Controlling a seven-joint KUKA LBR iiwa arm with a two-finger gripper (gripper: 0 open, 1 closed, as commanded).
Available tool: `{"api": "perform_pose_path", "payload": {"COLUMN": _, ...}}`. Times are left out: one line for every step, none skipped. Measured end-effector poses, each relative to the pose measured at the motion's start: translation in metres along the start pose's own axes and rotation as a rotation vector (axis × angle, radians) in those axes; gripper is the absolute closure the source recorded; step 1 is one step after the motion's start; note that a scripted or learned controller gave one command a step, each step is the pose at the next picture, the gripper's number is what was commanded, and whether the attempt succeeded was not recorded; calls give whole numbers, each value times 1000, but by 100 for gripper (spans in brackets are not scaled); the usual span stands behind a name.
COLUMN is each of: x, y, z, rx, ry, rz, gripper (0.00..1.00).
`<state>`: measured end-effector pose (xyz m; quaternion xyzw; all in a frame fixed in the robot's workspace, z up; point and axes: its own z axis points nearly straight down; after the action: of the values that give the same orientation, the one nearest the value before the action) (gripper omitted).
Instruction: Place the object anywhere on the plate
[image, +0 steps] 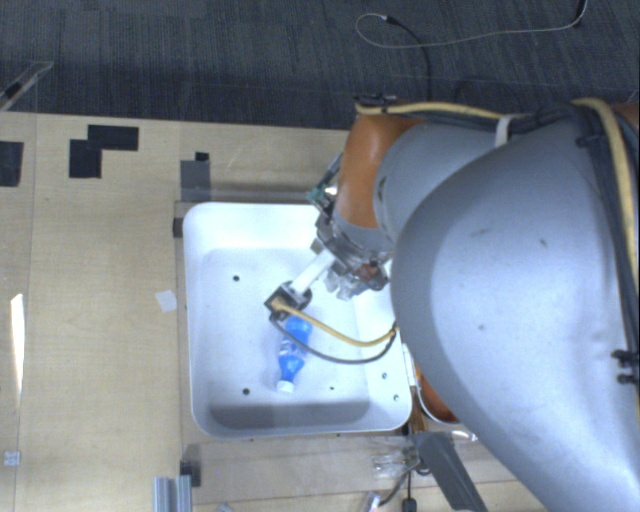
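Hand hangs over the white bin, near its far right part. Grip state: cannot tell, released or clenched. Nothing is seen grasped. The blue and white object lies on the bin floor, below and left of the hand, apart from it. The grey arm covers the worktop to the hand's right.
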<state>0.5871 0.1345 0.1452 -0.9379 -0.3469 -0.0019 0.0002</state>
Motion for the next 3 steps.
{"api": "perform_pose_path", "payload": {"x": 12, "y": -58, "z": 53, "rx": 2, "ry": 1, "rz": 120, "gripper": 100}}
{"api": "perform_pose_path", "payload": {"x": 12, "y": -58, "z": 54, "rx": 1, "ry": -1, "rz": 121, "gripper": 0}}
{"api": "perform_pose_path", "payload": {"x": 31, "y": -108, "z": 55, "rx": -1, "ry": 10, "rz": 41, "gripper": 0}}
